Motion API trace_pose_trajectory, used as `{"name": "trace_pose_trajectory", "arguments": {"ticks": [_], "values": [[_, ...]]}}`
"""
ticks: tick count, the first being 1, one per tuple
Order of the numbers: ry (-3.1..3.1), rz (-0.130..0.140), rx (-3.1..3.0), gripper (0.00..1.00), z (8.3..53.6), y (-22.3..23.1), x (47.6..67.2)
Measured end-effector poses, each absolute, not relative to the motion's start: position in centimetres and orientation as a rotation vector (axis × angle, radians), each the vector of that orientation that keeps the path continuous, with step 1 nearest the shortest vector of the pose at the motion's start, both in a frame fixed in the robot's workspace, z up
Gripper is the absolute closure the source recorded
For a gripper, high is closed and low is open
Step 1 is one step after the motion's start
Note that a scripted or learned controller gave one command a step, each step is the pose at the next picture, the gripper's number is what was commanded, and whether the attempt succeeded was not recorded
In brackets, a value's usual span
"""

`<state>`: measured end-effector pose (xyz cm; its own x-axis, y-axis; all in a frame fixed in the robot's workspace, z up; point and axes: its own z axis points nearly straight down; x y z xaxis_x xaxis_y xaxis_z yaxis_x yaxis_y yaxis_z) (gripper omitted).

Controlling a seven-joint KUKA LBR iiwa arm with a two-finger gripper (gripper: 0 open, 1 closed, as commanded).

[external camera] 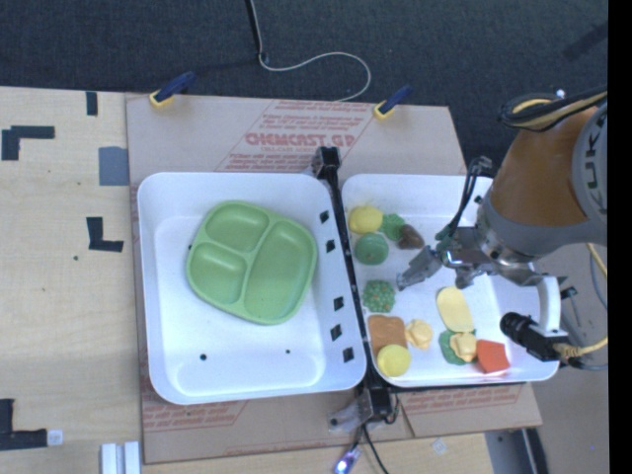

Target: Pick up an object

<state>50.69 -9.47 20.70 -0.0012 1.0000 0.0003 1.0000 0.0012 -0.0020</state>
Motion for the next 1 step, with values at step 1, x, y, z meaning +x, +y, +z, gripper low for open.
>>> {"name": "trace_pose_trajectory", "arguments": {"ticks": [1], "values": [[-2.225, 0.004, -2.210, 0.00, 18.24, -2.18, 51.41]]}}
